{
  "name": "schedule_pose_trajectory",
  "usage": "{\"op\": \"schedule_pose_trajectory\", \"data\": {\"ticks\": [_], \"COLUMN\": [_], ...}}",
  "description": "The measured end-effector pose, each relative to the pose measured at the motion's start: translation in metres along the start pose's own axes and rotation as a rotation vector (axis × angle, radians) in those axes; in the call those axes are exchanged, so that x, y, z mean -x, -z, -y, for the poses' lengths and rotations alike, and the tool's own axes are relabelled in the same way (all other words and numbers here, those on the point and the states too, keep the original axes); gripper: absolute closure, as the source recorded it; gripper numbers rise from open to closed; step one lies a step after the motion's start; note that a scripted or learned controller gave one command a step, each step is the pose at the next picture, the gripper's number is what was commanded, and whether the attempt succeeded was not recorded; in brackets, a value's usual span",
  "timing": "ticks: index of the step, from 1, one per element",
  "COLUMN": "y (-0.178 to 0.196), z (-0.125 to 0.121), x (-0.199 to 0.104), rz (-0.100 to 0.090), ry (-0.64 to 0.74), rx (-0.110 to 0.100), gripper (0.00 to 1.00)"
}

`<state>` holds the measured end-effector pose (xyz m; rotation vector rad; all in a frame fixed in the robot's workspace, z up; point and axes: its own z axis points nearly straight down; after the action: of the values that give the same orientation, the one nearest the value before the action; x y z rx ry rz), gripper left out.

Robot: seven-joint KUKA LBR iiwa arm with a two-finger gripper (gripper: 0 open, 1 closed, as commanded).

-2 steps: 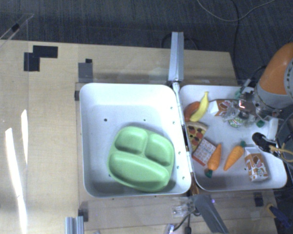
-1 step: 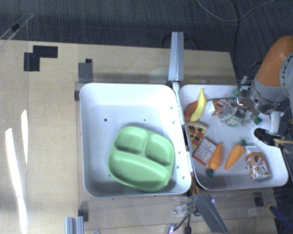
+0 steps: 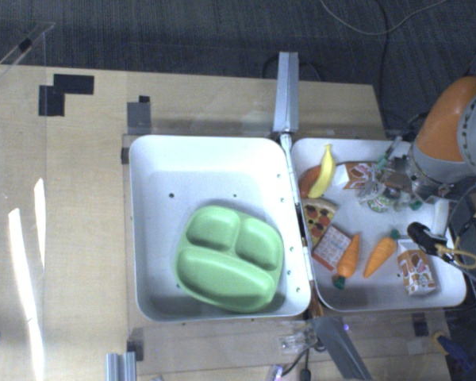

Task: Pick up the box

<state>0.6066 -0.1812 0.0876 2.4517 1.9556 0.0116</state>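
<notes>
Box sits below the gripper

The box [image 3: 416,273] lies nearer the camera than the gripper [image 3: 387,182]; I cannot tell its grip.

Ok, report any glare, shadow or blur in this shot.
Camera view: bright window-like glare streaks on the pale wooden bench at left; soft shadow under the green sectioned plastic tray in the left white bin; the small clear items beside the grey arm are blurred and hard to read.
</notes>
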Motion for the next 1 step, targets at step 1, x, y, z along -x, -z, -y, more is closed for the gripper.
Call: {"op": "schedule_pose_trajectory", "data": {"ticks": [1], "y": [0.1054], "z": [-0.0142], "x": [-0.1035], "rz": [0.001], "ry": [-0.012], "rx": [-0.006], "gripper": [1.0]}}
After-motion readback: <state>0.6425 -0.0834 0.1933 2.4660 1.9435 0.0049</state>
